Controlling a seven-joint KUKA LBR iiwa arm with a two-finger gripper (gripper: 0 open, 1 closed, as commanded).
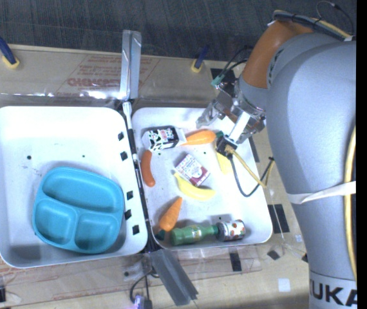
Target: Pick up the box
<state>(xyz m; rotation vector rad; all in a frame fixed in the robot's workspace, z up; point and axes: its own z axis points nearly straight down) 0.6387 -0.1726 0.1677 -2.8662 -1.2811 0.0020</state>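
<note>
1. Box (192, 169) lies mid right bin (257, 227), touching the banana (195, 190) at its 6 o'clock.
2. Gripper (225, 129) hovers at the box's 2 o'clock; I cannot tell its state.
3. I fear descending catches the carrot (200, 137) instead.

blue tray (78, 210), pink box (192, 168) (white edges), green bottle (193, 234)

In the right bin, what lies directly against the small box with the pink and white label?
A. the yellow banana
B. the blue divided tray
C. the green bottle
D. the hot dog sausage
A. The banana touches the lower edge of the box in the right bin, while the green bottle lies apart near the bin's front wall.
</note>
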